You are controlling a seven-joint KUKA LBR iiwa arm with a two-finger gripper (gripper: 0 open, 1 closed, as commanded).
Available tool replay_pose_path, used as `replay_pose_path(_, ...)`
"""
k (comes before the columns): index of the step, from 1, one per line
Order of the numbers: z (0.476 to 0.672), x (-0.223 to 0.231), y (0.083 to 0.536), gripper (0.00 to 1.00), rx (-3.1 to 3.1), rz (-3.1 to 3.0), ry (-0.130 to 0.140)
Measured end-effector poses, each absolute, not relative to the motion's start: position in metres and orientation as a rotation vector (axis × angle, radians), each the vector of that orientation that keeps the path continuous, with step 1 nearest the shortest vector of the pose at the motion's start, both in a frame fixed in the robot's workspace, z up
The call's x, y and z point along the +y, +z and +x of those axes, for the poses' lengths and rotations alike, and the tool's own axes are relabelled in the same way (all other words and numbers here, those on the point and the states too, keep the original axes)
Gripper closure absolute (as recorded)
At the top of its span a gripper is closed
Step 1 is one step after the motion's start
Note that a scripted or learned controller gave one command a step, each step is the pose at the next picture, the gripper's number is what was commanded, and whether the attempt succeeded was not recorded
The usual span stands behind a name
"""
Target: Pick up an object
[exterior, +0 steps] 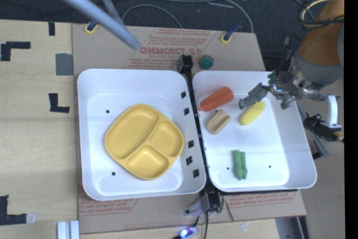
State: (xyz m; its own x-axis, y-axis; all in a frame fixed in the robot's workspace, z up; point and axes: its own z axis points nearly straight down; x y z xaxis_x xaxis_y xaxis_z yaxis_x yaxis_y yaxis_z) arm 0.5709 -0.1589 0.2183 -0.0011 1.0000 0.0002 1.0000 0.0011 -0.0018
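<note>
Green pickle (239,164) nearest; fingers (250,98) seemingly touching yellow corn (252,113).

yellow divided plate (144,141) in left bin (89,120), cardboard sheet (168,45)

The grey arm (316,59) reached in from the right — orange band uppermost — its gripper (251,97) angled low and leftward.

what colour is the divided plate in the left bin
Yellow; the divided plate shows plainly in the camera view.
</note>
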Motion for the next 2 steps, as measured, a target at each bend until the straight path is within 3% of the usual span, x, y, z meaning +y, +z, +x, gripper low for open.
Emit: replay_pose_path(2, 0.563, -0.150, 0.128, 0.00, -2.219, -2.217, 0.007)
